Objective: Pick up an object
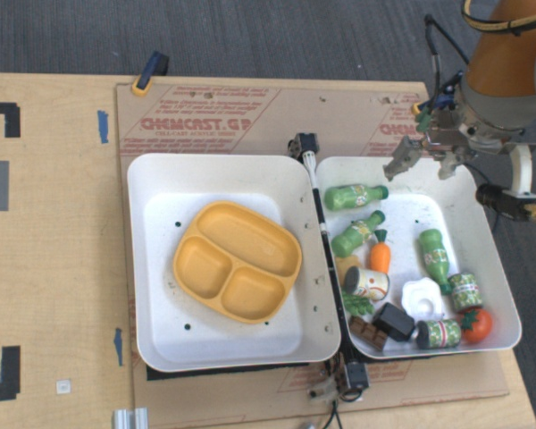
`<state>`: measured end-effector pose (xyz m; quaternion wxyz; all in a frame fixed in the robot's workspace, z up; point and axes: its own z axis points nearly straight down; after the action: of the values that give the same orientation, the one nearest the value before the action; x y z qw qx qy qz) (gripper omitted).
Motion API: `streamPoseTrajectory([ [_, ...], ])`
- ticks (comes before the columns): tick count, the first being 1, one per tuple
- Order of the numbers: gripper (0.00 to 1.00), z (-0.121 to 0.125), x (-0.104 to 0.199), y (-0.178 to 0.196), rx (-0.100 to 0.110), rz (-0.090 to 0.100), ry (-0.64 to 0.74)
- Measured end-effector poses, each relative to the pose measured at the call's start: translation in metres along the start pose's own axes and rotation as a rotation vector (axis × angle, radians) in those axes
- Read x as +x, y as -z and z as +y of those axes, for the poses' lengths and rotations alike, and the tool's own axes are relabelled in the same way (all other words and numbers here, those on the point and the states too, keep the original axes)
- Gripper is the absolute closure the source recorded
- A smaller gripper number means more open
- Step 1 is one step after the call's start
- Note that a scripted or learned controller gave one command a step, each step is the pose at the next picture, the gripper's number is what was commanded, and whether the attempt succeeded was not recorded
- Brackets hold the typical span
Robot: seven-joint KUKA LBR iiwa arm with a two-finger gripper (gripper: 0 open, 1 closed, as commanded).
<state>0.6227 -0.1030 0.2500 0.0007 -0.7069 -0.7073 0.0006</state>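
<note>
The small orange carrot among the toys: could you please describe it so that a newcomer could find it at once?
Look in the right-hand shallow white bin, the one crowded with toy food. Near its middle, just below the green plastic bottles, lies the small orange carrot with a green top. It is the sole orange thing there; the red tomato sits far off in the near corner.

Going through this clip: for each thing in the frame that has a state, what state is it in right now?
gripper: open, holding nothing, above the right bin's far edge
yellow divided tray: right side up in the left bin, compartments bare
green bottle: lying on its side in the right bin
carrot: lying flat
tomato: resting in the near right corner
</note>
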Motion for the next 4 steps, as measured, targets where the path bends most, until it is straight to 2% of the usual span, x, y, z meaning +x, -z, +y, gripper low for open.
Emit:
streamPoseTrajectory([
  [1,0.00,-0.034,-0.011,-0.111,0.001,0.000,-0.110],
  [2,0.00,-0.075,0.010,-0.160,-0.003,0.000,0.132],
  [3,0.00,-0.090,-0.003,-0.164,-0.008,0.000,0.226],
  [4,1.00,-0.089,-0.004,-0.154,-0.011,-0.002,0.224],
])
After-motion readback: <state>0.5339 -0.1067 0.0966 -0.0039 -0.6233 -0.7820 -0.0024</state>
